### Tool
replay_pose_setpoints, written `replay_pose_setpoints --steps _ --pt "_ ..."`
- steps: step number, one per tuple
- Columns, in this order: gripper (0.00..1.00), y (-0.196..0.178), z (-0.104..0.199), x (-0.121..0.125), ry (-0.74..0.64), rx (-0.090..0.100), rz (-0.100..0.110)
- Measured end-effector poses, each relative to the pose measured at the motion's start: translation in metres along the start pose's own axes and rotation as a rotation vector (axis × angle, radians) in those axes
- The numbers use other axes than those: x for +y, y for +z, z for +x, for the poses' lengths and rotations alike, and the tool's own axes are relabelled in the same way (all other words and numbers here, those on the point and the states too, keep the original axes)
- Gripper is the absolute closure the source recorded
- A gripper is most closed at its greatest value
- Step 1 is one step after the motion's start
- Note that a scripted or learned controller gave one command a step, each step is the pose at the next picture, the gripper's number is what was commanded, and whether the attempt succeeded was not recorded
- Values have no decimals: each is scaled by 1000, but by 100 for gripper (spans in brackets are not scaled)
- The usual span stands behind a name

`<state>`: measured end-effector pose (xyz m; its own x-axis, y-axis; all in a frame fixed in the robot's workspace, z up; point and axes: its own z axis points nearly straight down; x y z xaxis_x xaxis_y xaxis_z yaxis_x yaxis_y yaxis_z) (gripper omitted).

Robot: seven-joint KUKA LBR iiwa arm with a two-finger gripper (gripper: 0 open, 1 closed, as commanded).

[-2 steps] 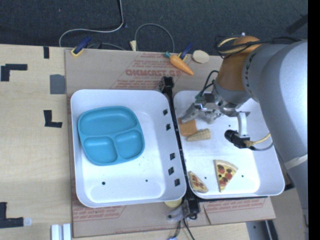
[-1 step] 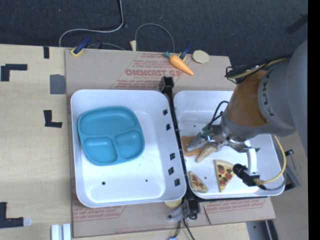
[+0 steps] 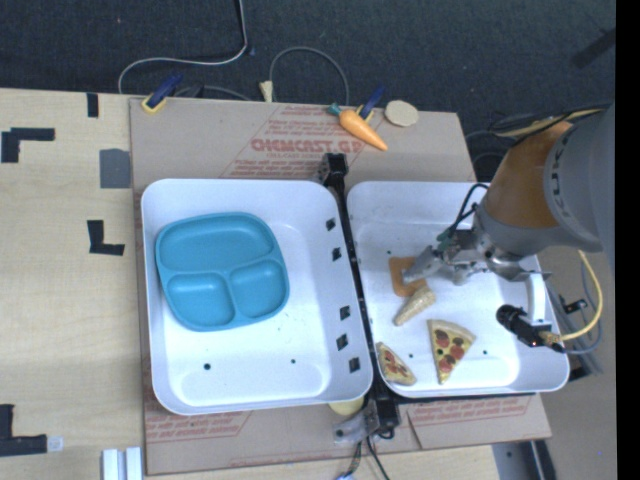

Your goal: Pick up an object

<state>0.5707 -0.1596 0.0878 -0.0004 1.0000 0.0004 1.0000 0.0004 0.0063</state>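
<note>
I see my tool low in the right bin, just beside a tan wedge. I cannot tell what it grips. Nothing looks lifted yet, so the pick remains. The wedge lies flat, a pale cone just below.

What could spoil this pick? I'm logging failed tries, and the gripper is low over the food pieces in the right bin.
1. The gripper is beside the brown piece and the pale wedge, which lie close together; closing may catch both or push one away.
2. Both pieces look flat, so the fingers may slide over them.
3. The brown piece could get shoved toward the divider.
</note>
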Motion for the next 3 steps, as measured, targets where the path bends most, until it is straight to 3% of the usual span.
replay_pose_setpoints --steps 1,2,3 --pt "0 1 61 21 -6 -3 0" --pt "0 -1 44 -54 2 -2 -2" --pt "0 -65 -41 -52 6 -7 0"
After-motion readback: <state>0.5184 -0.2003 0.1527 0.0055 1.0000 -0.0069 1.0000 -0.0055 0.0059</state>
